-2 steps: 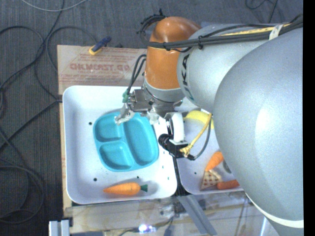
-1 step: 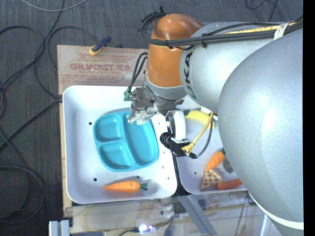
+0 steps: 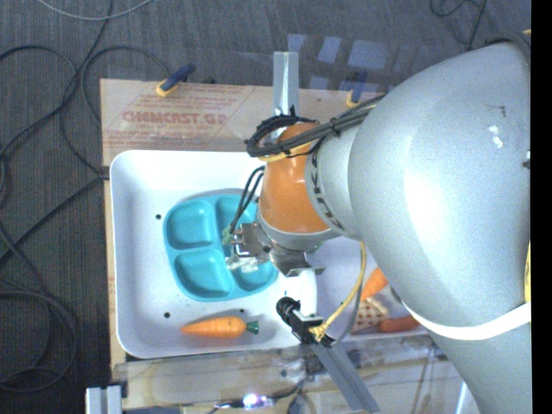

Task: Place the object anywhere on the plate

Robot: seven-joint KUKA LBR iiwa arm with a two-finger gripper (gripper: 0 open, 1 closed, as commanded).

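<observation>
Carrot point(image 3: 215, 326) in bin point(image 3: 138, 231) beside plate point(image 3: 194, 248)

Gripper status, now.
Gripper: over the blue plate, fingers' state cannot be told; nothing visibly held. The toy carrot lies in the bin.

White bin point(image 3: 138, 231), left of my two: I count a blue sectioned plate point(image 3: 203, 248) at its centre and a toy carrot point(image 3: 216, 327) lying flat just below the plate, apart from it. My arm point(image 3: 414, 171) covers the plate's right edge, its orange band point(image 3: 289, 198) above, the gripper point(image 3: 241, 253) over the plate's right compartments. Orange items point(image 3: 375, 285) lie right of the plate, past the arm.
</observation>
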